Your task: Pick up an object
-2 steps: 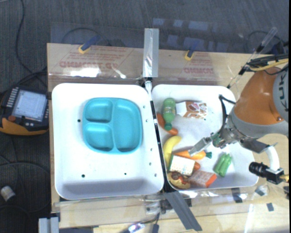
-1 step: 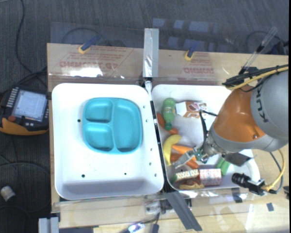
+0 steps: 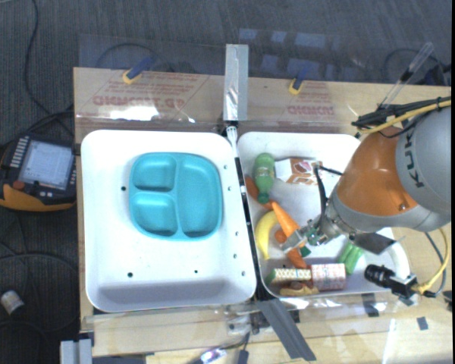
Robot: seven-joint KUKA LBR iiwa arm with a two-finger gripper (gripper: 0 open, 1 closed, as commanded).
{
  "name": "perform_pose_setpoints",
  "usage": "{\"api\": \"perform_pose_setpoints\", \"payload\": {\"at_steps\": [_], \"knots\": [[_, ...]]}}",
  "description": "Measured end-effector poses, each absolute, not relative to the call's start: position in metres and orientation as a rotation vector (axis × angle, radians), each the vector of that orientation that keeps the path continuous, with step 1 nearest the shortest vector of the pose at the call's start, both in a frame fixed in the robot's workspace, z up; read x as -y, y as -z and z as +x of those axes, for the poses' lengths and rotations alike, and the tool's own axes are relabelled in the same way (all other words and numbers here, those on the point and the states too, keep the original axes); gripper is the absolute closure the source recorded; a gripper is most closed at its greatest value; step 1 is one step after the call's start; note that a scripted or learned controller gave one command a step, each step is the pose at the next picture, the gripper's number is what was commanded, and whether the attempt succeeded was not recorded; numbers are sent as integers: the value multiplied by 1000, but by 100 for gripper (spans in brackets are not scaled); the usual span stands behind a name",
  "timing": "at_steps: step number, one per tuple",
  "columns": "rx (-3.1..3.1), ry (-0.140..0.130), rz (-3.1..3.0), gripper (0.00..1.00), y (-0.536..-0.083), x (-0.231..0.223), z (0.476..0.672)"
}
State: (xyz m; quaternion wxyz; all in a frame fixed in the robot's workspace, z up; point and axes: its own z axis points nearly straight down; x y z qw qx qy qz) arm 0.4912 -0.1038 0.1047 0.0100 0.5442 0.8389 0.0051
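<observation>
I see two-finger gripper (image 3: 297, 239) low in right white bin (image 3: 379, 144), fingers' state unclear to me. Orange plastic carrot (image 3: 283, 220) lies just left of it, touching yellow banana (image 3: 264, 235).

We look down from one fixed camera set high above the pale wooden worktop (image 3: 174, 89), tilted slightly so its far edge lies at the top of the frame. We are far enough back to take in both shallow white plastic bins (image 3: 106, 279) side by side, with dark carpet floor (image 3: 136, 14) around them. The grey arm with its orange band (image 3: 379, 184) enters from our right.
</observation>
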Motion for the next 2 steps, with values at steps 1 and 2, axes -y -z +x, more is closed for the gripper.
{"api": "perform_pose_setpoints", "payload": {"at_steps": [1,2], "knots": [[-2450,5,1964,100,-267,55,505],[-2511,6,1885,100,-283,51,484]]}}
